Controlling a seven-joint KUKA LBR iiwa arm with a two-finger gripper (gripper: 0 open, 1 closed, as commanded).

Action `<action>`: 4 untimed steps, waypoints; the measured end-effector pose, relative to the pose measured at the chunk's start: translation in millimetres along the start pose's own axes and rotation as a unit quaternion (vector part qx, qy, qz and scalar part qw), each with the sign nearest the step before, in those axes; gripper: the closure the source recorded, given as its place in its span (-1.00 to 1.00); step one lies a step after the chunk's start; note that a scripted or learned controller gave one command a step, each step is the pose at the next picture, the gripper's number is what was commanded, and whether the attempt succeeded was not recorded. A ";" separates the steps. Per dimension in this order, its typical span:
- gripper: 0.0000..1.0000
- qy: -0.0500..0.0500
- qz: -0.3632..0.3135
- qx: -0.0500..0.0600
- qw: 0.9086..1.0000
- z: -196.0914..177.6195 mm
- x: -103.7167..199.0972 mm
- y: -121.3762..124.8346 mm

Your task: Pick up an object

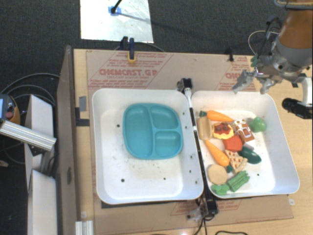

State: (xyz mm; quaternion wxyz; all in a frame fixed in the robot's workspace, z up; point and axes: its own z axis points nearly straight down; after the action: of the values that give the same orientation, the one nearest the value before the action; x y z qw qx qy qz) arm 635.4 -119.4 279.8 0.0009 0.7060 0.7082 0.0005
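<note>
— Which step am I on?

— Approach, I judge. My pincer hangs spread open and empty above the right bin's far rim.

— And the targets?

— Toy food is heaped in that bin: an upper carrot, a green pepper. Next I must descend toward one piece. The arm enters from the right, wrist pointing down.
</note>
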 end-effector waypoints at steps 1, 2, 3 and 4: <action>-1.00 0.001 -0.001 0.002 1.000 92.3 25.6 -7.9; -1.00 -0.001 0.001 -0.004 1.000 180.8 22.1 3.5; -1.00 -0.002 0.001 -0.004 1.000 191.3 17.6 -6.2; -1.00 0.004 -0.003 0.010 1.000 194.5 5.7 32.0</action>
State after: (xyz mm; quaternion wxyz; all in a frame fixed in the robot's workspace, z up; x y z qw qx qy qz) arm 667.8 -113.7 85.4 -0.0092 0.7038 0.7104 -0.0038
